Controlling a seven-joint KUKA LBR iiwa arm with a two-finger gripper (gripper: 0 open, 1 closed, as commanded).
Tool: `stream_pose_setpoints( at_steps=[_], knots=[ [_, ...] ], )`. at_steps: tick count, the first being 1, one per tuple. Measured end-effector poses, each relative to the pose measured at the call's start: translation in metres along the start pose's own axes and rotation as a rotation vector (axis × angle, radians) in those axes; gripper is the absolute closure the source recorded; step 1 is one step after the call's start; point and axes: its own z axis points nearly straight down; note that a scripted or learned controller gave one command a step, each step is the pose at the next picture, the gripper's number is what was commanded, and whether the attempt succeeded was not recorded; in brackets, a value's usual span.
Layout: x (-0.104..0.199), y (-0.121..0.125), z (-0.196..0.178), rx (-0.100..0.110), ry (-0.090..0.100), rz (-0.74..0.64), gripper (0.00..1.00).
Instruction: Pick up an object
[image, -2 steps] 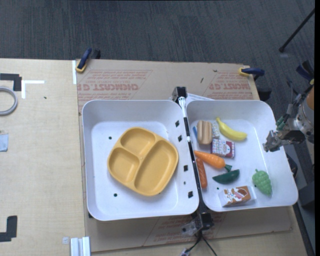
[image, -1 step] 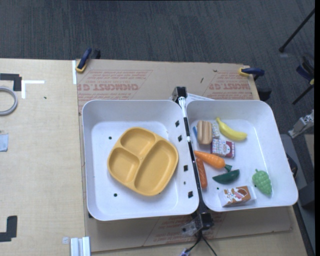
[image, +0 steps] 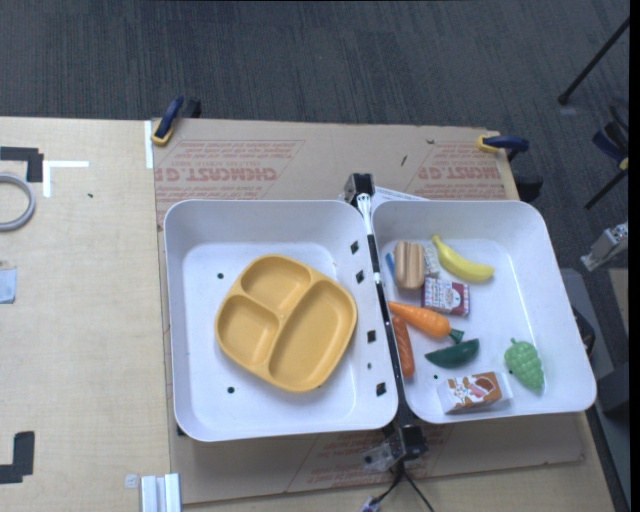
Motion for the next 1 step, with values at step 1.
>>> stream_pose_setpoints(
  at_steps=[1],
  knots=[
    [-0.0007, 0.0011, -0.0098, -0.001, -0.003, -0.001, 1.00]
  ],
)
